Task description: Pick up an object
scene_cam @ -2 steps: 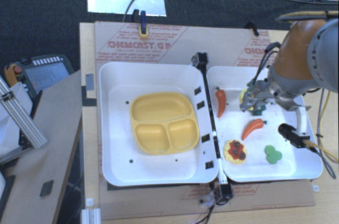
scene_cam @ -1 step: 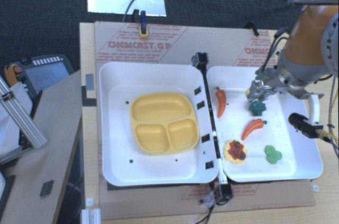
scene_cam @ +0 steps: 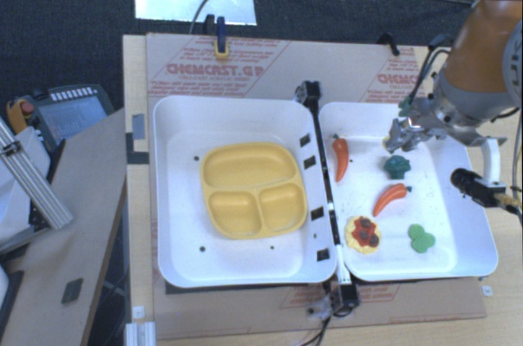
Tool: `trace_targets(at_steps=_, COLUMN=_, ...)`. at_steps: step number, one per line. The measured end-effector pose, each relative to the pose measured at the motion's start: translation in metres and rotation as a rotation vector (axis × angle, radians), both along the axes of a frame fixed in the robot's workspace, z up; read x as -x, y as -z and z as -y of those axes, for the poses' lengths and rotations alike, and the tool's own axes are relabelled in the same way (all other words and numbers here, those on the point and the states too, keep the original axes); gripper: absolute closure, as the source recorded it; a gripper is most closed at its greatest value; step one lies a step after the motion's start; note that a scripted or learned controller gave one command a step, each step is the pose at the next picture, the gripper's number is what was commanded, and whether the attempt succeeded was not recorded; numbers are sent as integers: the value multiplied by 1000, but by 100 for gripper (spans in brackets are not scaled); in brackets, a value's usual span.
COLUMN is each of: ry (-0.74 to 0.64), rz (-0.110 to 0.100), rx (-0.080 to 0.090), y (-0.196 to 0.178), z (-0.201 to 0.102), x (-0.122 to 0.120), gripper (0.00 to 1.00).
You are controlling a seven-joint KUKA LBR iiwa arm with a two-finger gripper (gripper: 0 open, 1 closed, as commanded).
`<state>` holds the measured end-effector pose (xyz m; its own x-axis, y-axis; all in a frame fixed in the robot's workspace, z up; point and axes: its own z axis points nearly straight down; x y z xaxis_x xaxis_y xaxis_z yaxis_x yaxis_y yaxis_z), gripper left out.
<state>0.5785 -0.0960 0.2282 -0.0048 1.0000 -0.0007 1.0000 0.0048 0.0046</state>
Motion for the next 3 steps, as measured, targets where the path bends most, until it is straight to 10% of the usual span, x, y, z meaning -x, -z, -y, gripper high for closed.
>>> trace_targets(at_steps=3, ry=-5, rz=-5, rx=-3, y=8, z=-161, x=20, gripper=100)
